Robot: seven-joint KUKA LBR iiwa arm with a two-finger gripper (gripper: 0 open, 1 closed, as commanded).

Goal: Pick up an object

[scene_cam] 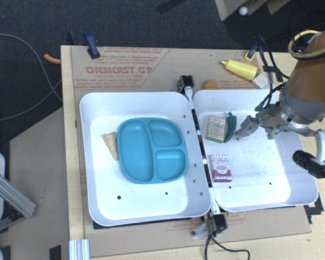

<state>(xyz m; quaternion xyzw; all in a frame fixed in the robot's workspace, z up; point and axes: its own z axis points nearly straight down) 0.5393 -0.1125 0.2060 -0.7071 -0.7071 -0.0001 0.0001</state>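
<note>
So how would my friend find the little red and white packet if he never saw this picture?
Look at the white bin on the right, the one the arm reaches into. Near its left wall, toward the front, lies a small flat red and white packet. The green and tan things behind it sit near the gripper; the packet lies alone.

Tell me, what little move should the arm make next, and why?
Probably a short reach leftward and down. The gripper hovers in the right bin just beside the green-edged sponge, with nothing between its fingers, so that sponge looks the nearest thing to close on.
</note>
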